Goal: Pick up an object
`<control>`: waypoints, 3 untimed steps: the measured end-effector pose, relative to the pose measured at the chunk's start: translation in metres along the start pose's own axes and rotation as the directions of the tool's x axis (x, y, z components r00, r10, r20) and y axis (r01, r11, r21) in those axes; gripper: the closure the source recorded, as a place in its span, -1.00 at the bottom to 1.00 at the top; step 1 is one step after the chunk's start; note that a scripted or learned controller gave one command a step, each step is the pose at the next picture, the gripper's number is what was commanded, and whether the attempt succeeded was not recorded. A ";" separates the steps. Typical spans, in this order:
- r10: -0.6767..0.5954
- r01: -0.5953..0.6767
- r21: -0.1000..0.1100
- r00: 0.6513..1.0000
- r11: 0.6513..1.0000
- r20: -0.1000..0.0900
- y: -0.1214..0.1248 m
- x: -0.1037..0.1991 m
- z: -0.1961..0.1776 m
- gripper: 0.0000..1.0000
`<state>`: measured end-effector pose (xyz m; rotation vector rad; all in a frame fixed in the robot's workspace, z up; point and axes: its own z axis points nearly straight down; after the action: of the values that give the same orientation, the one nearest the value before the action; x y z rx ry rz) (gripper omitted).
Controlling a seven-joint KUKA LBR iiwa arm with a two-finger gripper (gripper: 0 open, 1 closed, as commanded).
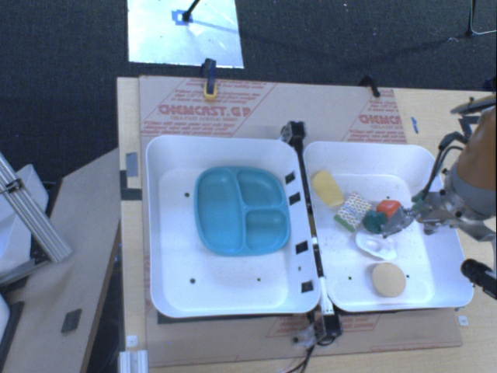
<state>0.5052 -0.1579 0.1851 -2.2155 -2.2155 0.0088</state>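
Objects for picking sit clustered in the right bin point(423, 162), and I've got the hand point(400, 222) low among the teal piece point(373, 222) and white scrap point(375, 246), its grip hidden from me.

Small objects point(365, 214) in right bin point(423, 286)

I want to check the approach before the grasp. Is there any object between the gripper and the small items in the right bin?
Nothing visible does. The gripper is already at the cluster, beside the teal item and orange-red item, above the white piece.
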 end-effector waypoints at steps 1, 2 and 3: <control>-0.003 0.003 -0.011 1.000 1.000 0.002 0.003 0.000 -0.005 -1.00; -0.001 0.001 -0.008 1.000 1.000 0.001 0.007 -0.001 0.038 -1.00; 0.000 0.000 -0.008 1.000 1.000 0.001 0.000 0.001 0.097 -1.00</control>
<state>0.5047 -0.1572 0.0885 -2.2196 -2.2199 0.0007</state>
